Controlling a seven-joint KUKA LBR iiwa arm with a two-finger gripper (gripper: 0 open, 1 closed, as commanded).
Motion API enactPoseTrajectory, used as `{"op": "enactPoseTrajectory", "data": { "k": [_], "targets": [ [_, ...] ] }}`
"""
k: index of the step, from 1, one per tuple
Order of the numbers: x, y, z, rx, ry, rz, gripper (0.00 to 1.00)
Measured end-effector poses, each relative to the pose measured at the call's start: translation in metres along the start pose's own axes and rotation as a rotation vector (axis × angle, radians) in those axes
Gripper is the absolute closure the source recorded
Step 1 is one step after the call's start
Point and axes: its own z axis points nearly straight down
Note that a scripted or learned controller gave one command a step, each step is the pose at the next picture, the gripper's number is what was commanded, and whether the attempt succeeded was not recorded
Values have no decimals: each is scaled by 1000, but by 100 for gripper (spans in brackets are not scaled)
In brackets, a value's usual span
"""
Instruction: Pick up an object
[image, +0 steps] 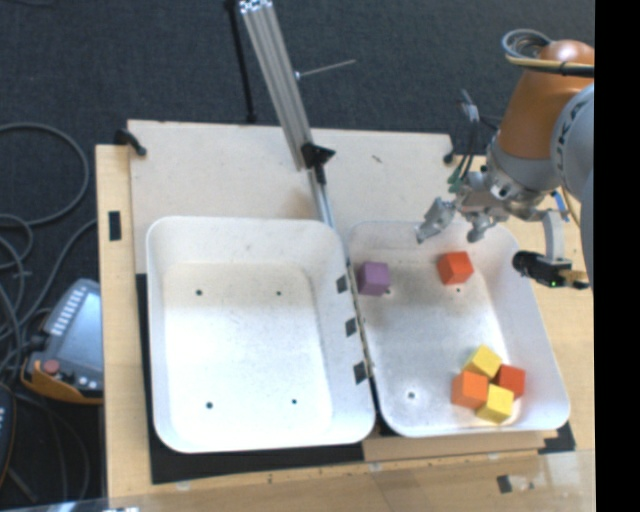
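We see the gripper (455, 224) spread wide, holding nothing — poised above the right bin (530, 310). An orange cube (455, 268) sits just beneath it.

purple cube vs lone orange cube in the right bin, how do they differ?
Colour: the purple cube is dull violet, the orange cube bright orange-red. Place: the purple cube sits by the right bin's left wall, the orange cube nearer mid-bin, below the gripper. Both are small blocks of similar size, each standing alone, apart from the cluster at the bin's near corner.
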Motion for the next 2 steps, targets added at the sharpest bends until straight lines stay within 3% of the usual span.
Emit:
{"op": "enactPoseTrajectory", "data": {
  "k": [1, 2],
  "targets": [
    [-42, -16, 74, -19, -8, 7, 0],
    [-41, -15, 65, -21, -5, 7, 100]
  ]
}}
